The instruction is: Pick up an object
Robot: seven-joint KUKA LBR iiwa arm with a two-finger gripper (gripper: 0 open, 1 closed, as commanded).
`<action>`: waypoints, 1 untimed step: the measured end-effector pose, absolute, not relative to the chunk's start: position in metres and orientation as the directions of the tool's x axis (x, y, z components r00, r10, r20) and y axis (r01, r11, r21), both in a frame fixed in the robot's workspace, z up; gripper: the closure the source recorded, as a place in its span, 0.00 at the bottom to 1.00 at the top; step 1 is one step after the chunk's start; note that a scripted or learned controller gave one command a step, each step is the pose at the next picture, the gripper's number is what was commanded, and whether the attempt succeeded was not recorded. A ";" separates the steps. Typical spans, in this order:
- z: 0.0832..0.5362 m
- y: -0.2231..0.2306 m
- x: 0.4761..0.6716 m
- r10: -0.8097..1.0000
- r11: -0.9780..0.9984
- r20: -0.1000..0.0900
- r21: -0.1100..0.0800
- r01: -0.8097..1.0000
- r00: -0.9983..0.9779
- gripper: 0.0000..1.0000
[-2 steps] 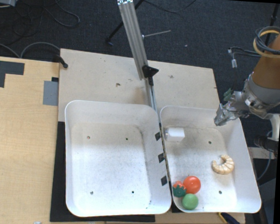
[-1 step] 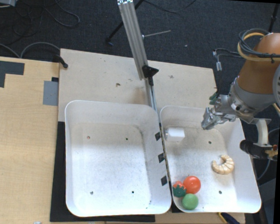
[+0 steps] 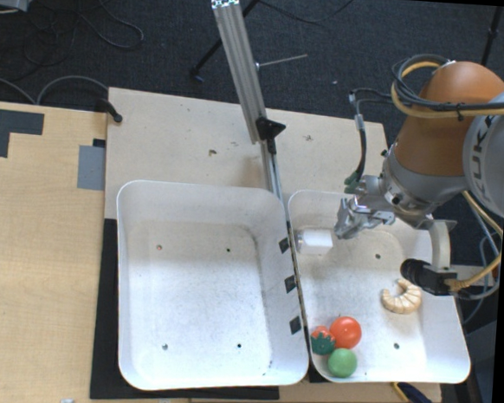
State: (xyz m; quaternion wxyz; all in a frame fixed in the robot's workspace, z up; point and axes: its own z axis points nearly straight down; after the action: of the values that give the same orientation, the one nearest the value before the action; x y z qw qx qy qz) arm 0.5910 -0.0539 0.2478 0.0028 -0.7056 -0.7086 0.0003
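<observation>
My gripper hangs over the back of the right bin, pointing down. Just to its left, a small white block lies on the bin floor near the divider, apart from the fingertips. A cream croissant-shaped piece rests at the bin's right side. At the front left corner sit a red ball, a green ball and a small dark green and red object, close together. Nothing shows between the fingers.
The left bin lies beside the right one, with a slanted metal rail and black clips along the divider. A black cable loop hangs by the right bin's edge. Wooden bench surface lies to the left.
</observation>
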 end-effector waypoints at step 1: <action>0.254 -0.002 0.574 1.000 0.004 0.003 -0.005 1.000 -0.004 1.00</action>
State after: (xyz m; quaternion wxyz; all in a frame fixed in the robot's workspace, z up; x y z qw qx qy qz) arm 0.5744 -0.0021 0.2542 0.0027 -0.7056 -0.7087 0.0007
